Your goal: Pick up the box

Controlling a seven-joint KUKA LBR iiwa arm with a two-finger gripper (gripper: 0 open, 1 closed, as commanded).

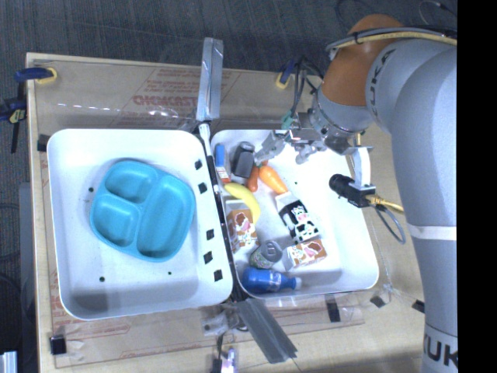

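Note:
In the right bin (353,243) a black-and-white cow-patterned box (300,221) lies near the middle. A small brown-and-white carton (307,252) sits just in front of it, and another carton (242,228) rests against the bin's left wall. My gripper (288,147) hangs over the bin's far end, above the carrots and well back from the boxes. Its fingers are spread open with nothing between them.
The right bin also holds a banana (241,197), two carrots (272,179), a dark grey block (243,160), a blue marker (220,162), a metal can (269,252) and a blue bottle (271,280). A blue divided plate (144,208) lies in the left bin (66,270).

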